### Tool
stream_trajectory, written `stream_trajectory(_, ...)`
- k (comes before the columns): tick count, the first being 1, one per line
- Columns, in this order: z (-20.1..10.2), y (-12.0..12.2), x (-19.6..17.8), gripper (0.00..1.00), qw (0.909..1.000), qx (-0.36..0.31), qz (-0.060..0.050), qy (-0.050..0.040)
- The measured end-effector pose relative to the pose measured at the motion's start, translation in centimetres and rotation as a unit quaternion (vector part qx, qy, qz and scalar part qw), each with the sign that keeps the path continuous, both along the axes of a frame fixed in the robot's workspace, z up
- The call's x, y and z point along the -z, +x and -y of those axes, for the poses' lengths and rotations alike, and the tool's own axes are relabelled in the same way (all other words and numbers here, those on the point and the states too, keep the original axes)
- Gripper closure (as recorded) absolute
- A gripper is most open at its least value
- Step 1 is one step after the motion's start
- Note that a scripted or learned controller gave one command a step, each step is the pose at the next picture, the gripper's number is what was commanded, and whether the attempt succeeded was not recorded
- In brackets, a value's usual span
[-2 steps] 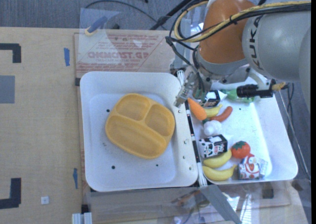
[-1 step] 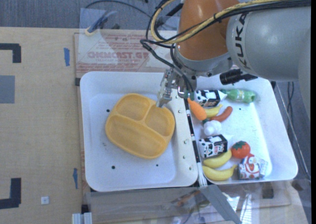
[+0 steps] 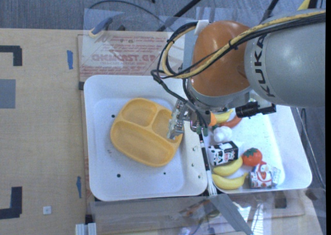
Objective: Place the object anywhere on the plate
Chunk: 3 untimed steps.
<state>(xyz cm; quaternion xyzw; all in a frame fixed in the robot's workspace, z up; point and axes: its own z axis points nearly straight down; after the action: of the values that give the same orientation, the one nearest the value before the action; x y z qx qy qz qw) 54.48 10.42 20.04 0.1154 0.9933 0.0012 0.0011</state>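
Note:
A yellow divided plate [image 3: 139,135] lies in the left white bin [image 3: 98,141], tilted toward the bin's right side. My gripper [image 3: 177,123] hangs over the plate's right rim, beneath the orange band of the arm. I make out no object at its tip. Candidate objects lie in the right bin [image 3: 297,141]: two bananas [image 3: 227,169], a cow-patterned carton [image 3: 223,152], a white round thing [image 3: 222,134], a red tomato [image 3: 251,157] and a red-and-white package [image 3: 262,175]. An orange piece [image 3: 231,121] is partly hidden under the arm.
The big grey arm covers the upper part of the right bin and the wall between the two bins. A sheet of clear plastic [image 3: 124,55] lies behind the left bin. Bare bin floor [image 3: 139,177] surrounds the plate.

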Motion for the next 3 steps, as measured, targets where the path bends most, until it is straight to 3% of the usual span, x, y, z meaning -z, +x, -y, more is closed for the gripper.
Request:
stream_trajectory(1, -2.7, 2.2, -1.6, 1.00, 0.9996, -0.027, 0.002, -0.0001)
stream_trajectory(2, -2.6, 2.2, -1.6, 0.00, 0.9996, -0.027, 0.002, -0.0001)
stream_trajectory(3, -2.7, 2.3, -2.7, 1.00, 0.9996, -0.026, 0.006, 0.0012)
